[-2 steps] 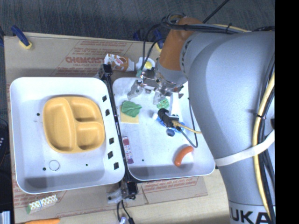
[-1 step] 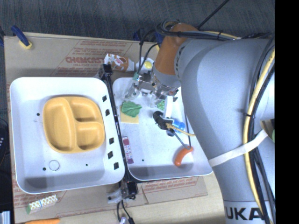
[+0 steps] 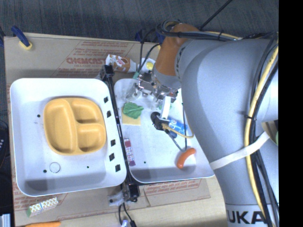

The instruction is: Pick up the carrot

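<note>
One carrot [image 3: 185, 157] lies untouched near the right bin's [image 3: 156, 171] front edge, well apart from the tool [image 3: 150, 90] hovering at the back (finger state impossible to tell). Nothing grasped; the whole pick remains.

The grey arm [image 3: 222, 108] covers the right bin's [image 3: 156, 171] whole right side, and its own bulk is cut off at the right and bottom edges. The gripper [image 3: 150, 86] is a tangle of metal and cable — too small to tell how its fingers stand. At the bottom edge an orange sliver [image 3: 42, 224] is cut off — unidentifiable.
</note>
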You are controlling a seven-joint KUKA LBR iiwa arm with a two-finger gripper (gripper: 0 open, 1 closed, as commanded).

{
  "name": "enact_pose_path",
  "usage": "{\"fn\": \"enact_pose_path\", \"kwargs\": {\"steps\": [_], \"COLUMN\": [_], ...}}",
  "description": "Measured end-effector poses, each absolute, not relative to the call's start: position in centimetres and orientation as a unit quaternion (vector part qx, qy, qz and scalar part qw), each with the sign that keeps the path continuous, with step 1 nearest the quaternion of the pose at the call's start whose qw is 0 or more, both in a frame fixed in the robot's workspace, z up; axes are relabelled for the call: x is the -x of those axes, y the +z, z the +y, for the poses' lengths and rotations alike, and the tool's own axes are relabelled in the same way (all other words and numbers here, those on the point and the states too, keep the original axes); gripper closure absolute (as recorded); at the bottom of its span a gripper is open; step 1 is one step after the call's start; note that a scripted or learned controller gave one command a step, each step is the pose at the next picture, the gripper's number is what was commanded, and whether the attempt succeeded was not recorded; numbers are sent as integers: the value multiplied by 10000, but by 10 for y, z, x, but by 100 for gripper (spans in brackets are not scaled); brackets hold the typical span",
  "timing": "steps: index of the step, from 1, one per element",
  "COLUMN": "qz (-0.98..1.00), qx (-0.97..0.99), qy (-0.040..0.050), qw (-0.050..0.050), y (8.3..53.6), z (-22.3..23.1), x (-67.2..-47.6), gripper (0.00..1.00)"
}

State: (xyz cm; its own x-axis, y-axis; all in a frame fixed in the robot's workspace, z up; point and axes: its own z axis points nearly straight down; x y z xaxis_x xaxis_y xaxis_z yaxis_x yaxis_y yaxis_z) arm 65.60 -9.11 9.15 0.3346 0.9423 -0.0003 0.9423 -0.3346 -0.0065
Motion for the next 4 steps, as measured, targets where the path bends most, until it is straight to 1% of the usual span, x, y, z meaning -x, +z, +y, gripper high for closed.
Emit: {"fn": "enact_pose_path", "kwargs": {"steps": [1, 2, 3, 4], "qz": [-5408, -6194, -5733, -6035], "qx": [8411, 7850, 8193, 7974], "qy": [20, 25, 14, 1], "qw": [24, 36, 15, 10], "y": [92, 91, 92, 193], "z": [-91, -92, -93, -20], "x": [-656, -656, -656, -657], "gripper": [0, 0, 0, 0]}}
